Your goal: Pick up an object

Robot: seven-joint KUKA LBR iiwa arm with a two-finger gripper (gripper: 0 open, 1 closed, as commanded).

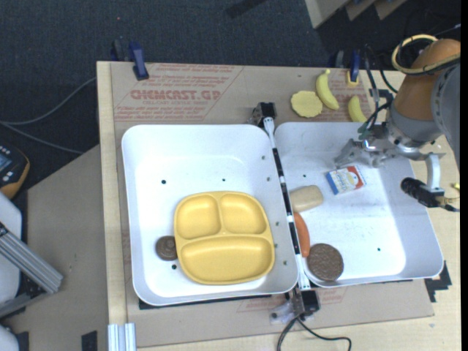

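The pincer [360, 152] hung above the small carton [344, 180], its grip state impossible to tell; approach step, descent judged next.

Two white bins [139, 196], two bananas [327, 90], two brown cookies [325, 262], one yellow tray [221, 236].

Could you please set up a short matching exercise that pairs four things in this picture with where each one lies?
Things:
1. yellow divided plate
2. small blue and white packet
3. bananas
4. carrot

Places:
A. on the bench behind the bins
B. in the left bin
C. in the right bin, near the gripper
D. along the right bin's left wall, by the divider

Pairs: 1-B, 2-C, 3-A, 4-D
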